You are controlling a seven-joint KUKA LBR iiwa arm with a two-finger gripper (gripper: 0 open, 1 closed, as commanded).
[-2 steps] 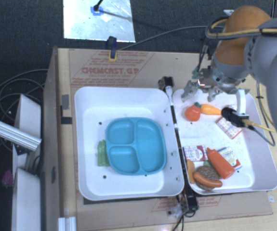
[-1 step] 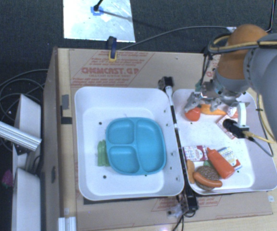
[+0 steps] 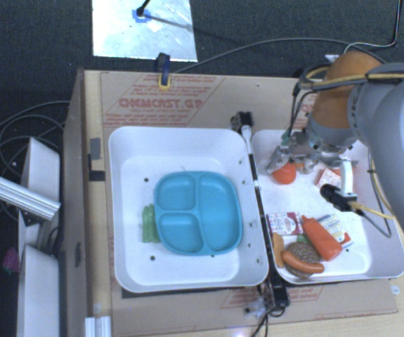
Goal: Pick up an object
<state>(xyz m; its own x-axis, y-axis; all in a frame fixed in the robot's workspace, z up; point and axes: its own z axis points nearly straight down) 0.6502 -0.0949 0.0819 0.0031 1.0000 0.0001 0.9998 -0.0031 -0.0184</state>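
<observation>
The object nearest the tool was a small red-orange tomato-like piece, which lay on the floor of the right bin, toward that bin's far-left corner.

Nearest the desk's front edge, the right bin's near-left corner held a toy hot dog and a brown burger-like piece touching it, with a thin tan piece just beside them against the bin's left wall. Just beyond these lay an orange-red bottle, tilted across a flat white packet, and a small red-and-white printed packet beside it toward the left wall.

In the left bin, a blue divided plate with three compartments sat near the middle, and a green piece lay along the plate's left rim, touching or nearly touching it.

Farther back in the right bin, a red-and-white box lay near the far-right part of the floor. The tool stood low over the tomato-like piece, directly at its far side; whether its fingers were open or closed could not be made out, and nothing was visibly held between them. The grey arm with its orange band reached in over the bin's far-right corner.

Beyond the bins, a blue-and-yellow clamp gripped the desk's far edge.
</observation>
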